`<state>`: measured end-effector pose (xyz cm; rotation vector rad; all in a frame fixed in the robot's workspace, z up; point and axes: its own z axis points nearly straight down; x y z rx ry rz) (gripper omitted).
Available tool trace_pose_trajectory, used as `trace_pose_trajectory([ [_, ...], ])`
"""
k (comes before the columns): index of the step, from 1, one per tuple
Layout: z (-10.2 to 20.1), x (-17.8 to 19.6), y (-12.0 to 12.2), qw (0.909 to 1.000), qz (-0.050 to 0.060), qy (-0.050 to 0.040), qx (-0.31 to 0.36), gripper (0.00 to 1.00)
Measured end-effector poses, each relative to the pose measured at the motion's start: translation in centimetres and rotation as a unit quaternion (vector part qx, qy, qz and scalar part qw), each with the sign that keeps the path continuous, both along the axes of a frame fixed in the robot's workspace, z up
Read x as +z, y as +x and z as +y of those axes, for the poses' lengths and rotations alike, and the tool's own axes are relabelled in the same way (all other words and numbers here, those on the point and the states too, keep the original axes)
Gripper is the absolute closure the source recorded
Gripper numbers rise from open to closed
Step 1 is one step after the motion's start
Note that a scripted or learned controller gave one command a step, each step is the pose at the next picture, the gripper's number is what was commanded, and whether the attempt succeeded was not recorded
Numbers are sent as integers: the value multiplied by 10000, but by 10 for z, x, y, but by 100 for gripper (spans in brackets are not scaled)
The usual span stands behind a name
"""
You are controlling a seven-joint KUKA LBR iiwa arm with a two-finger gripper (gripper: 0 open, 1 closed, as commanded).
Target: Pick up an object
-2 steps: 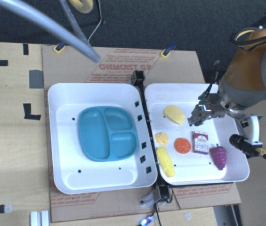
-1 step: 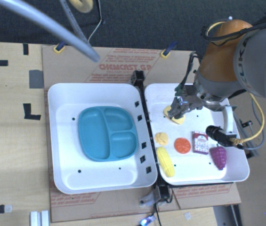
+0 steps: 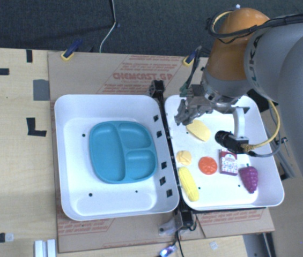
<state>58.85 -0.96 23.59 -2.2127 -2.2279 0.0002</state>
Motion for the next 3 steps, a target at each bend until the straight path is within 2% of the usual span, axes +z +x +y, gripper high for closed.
trace_pose_trajectory([
  [2,86,-25,54,10000,4,-6,-14,100],
  [3,107,-20,70,10000,1,-5,-17,100],
])
